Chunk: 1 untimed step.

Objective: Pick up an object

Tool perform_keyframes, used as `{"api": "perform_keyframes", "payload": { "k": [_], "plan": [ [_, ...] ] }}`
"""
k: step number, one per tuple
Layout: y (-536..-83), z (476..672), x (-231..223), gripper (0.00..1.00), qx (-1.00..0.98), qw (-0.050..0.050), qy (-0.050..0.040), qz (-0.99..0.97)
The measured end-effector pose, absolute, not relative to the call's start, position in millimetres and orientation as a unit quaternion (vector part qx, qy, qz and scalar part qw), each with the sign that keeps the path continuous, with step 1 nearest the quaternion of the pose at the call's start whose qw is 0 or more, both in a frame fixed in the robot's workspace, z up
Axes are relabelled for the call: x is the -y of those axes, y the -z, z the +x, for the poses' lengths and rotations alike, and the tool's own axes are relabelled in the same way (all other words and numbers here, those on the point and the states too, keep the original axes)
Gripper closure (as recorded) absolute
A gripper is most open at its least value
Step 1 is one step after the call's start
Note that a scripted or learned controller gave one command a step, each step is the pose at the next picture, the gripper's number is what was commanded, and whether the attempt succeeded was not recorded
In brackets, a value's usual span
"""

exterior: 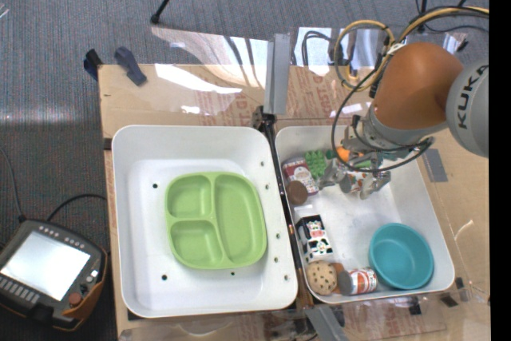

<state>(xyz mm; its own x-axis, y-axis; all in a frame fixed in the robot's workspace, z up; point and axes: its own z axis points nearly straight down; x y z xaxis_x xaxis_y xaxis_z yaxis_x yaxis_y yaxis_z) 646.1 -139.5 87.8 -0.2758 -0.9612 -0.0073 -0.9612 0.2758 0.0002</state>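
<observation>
Hovering low over clutter at the right bin's (pixel 435 208) far end, the end effector (pixel 359 180), grip state unclear, apparently needs a final descent.

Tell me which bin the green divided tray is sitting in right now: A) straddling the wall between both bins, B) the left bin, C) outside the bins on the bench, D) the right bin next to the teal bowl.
B: the green divided tray lies flat in the left bin, while the teal bowl sits in the right bin near the tool.
</observation>
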Motion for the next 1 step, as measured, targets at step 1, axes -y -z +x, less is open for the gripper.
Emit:
{"api": "perform_keyframes", "payload": {
  "k": [1],
  "plan": [
    [-88.2, 645.0, 81.9, 0.0, -0.796, 0.002, -0.0018, -0.606]
  ]
}}
